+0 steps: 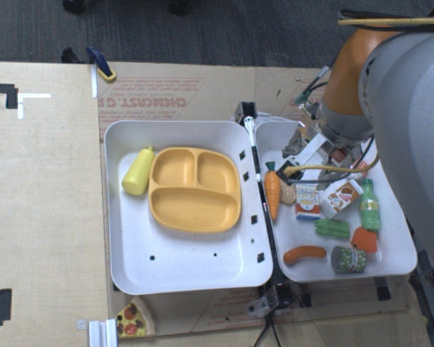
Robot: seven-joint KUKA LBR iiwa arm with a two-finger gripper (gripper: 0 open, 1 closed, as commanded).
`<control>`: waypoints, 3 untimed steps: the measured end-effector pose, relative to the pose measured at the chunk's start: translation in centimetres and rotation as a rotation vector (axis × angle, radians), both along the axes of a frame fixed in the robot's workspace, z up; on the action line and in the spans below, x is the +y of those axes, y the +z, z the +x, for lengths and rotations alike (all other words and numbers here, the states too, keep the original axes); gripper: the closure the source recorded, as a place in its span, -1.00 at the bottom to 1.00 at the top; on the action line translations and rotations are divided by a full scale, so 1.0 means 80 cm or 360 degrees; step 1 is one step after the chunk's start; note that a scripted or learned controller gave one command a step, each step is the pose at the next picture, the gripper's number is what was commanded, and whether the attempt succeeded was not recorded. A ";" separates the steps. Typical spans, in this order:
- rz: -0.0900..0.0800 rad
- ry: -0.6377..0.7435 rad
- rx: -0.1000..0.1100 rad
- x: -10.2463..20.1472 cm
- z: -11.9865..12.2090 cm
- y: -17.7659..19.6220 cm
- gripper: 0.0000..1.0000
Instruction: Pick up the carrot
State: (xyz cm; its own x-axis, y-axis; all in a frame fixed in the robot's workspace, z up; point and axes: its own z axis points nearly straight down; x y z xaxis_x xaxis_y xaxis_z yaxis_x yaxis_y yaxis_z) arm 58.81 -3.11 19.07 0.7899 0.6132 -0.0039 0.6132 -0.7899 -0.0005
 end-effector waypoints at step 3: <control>-0.0044 0.0352 0.0005 0.109 -0.024 -0.069 1.00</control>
